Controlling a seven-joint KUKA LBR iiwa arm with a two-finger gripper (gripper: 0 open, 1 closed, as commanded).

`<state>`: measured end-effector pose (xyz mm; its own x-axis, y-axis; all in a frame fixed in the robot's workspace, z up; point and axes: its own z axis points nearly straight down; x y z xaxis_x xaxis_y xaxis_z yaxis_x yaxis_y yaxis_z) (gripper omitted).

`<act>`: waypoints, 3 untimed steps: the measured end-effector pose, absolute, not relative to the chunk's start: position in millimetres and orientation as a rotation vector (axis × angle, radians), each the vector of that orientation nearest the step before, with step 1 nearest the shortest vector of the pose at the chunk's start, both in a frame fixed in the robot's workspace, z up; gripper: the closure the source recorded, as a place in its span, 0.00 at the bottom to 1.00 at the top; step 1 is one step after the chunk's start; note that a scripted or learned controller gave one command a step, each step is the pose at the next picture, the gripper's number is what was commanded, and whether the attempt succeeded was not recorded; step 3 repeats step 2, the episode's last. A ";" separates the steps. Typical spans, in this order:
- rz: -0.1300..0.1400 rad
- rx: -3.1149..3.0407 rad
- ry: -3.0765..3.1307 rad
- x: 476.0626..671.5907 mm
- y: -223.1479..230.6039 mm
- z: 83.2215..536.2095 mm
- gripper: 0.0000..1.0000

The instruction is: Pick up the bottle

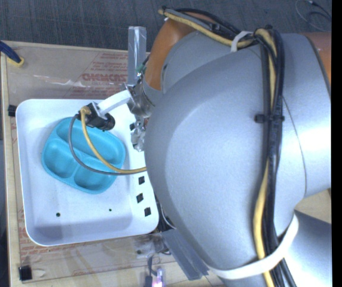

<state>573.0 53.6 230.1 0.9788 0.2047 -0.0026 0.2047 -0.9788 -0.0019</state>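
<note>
The view is largely covered by the grey robot arm [231, 160], with its orange band [159, 46] at the top. The gripper [137, 124] is taken to be the metal cluster under the wrist, at the right wall of the shallow white plastic left bin [27, 160]. Whether it is wide, narrow or holding anything cannot be told.

A light blue plastic tray with three compartments [69, 157] lies flat in the left bin. A thin yellow cable [90, 154] is looped above the tray, running from a black connector on a white bracket [102, 119] back towards the arm. The bin sits on a pale wooden bench top with red print [69, 70].

The bottle's place cannot be told. The right bin is hidden behind the arm, so the bottle is judged most likely to be there, under or near the gripper.

Handling is judged from the task wording alone. A small bottle is expected to be light and fairly stiff, with a smooth rounded wall that can slip or roll if pinched off-centre. A thin plastic one would dent under a hard squeeze. Hold is best taken across the body near mid-length, square to the long axis, not at the neck or cap. If it is lying down, rolling away on contact is the main risk.
</note>
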 end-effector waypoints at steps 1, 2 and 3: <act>0.011 -3.122 -0.327 543.1 38.1 213.7 1.00; 0.009 -3.116 -0.363 506.1 -2.2 239.1 1.00; 0.009 -3.116 -0.363 506.1 -2.2 239.1 1.00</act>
